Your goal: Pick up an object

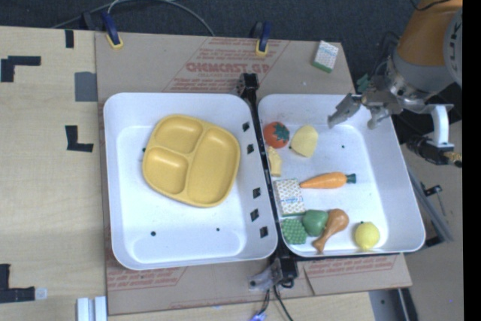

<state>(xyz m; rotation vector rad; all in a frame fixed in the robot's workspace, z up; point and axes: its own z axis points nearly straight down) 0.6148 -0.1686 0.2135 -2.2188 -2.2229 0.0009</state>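
The right bin (391, 184) holds several toy foods: a red tomato (276, 134), a pale yellow wedge (304, 140), an orange carrot (326, 180), a brown drumstick (332, 227), a green vegetable (315, 221), a yellow lemon (367, 234) and two flat patterned packets (289, 196). My gripper (357, 112) hangs over the bin's far right corner, its two fingers spread apart with nothing between them. It stands right of the pale wedge and above the carrot.
The left bin (124, 184) carries a yellow divided plate (191, 159). A small green and white box (326, 56) lies on the cardboard behind the right bin. Two clamps (261, 39) and cables sit at the bench's far edge.
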